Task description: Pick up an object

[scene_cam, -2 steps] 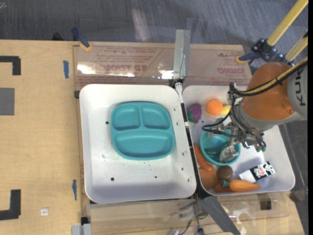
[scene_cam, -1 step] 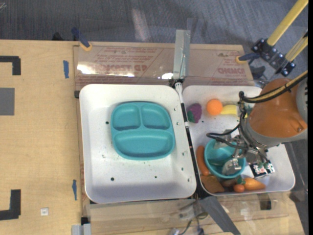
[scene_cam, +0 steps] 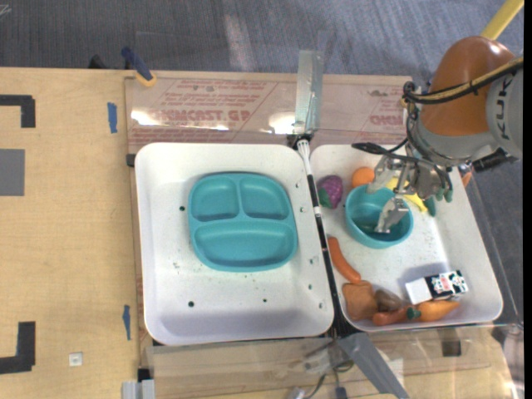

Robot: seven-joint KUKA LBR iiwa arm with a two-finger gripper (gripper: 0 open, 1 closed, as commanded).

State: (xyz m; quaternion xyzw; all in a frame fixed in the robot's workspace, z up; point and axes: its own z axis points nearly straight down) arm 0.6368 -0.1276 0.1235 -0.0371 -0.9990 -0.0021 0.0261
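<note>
Teal bowl [scene_cam: 378, 216] in the right bin [scene_cam: 478, 248] sits beneath the end effector [scene_cam: 396, 208], fingers slightly parted inside it, gripping nothing visible.

Right bin [scene_cam: 478, 248] crowded. My gripper [scene_cam: 397, 199] over teal bowl [scene_cam: 378, 219]; purple object [scene_cam: 331, 190] and orange ball [scene_cam: 362, 176] close at bowl's left. Carrot [scene_cam: 342, 259] along divider [scene_cam: 320, 223]; brown toy [scene_cam: 366, 299], white box [scene_cam: 435, 286] fill near edge. Open floor between bowl and box. Left bin [scene_cam: 158, 248]: teal tray [scene_cam: 243, 220] central, margins free.
</note>
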